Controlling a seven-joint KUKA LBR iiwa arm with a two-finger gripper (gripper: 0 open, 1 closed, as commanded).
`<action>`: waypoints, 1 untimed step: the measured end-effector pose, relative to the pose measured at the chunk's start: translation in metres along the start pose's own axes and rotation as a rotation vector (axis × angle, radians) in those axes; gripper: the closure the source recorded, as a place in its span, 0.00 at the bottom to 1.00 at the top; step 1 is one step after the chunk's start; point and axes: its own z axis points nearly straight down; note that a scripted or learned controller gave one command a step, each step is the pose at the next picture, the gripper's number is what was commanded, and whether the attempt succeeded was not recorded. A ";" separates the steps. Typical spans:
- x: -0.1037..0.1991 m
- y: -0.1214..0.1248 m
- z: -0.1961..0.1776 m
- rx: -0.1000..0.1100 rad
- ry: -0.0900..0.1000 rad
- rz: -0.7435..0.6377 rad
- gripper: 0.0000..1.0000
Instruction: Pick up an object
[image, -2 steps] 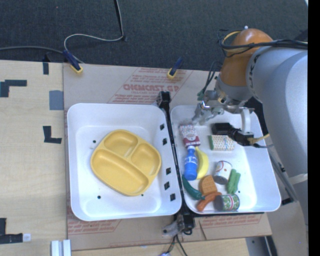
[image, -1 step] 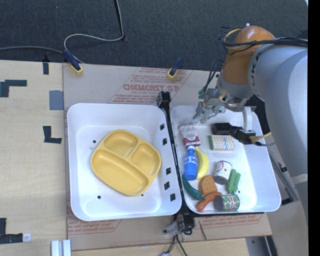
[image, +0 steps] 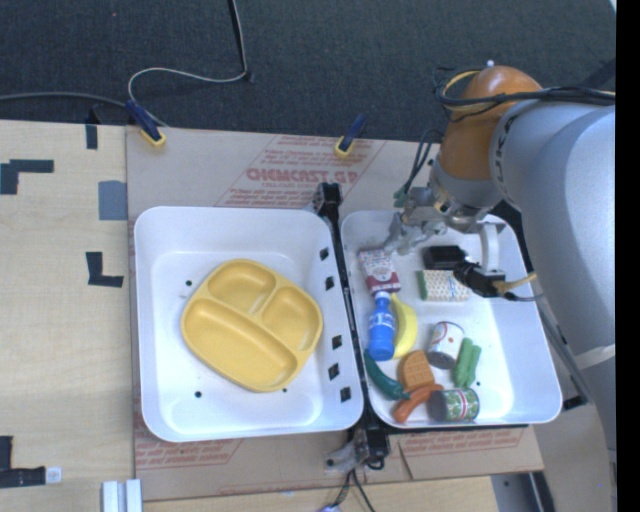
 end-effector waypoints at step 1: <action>0.002 0.000 -0.017 -0.002 0.001 0.000 1.00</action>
